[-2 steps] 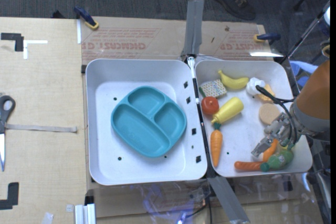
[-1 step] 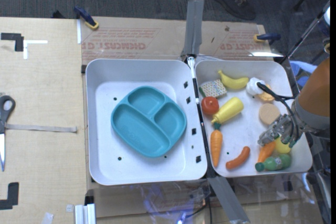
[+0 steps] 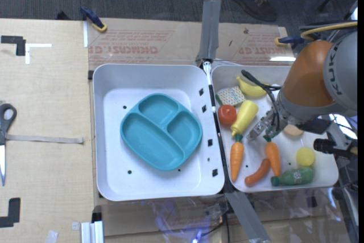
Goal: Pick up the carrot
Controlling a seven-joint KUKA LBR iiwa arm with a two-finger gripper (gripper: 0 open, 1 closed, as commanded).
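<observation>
Right bin: toy food, lying loose. Two carrots. Left carrot, orange with a green top, lies lengthwise near the bin's left wall, below and to the left of the gripper, apart from it. Right carrot lies just below the gripper, its upper end close under the gripper, nothing seen clamped on it. Whether the gripper is open or closed cannot be told.

Other contents, right bin: banana at the far side; yellow bottle just left of the gripper; tomato; sausage; green bottle; lemon.

Left bin: one blue divided plate, flat, near centre.

Arm: orange band above the wrist, over the right bin's far right part.
</observation>
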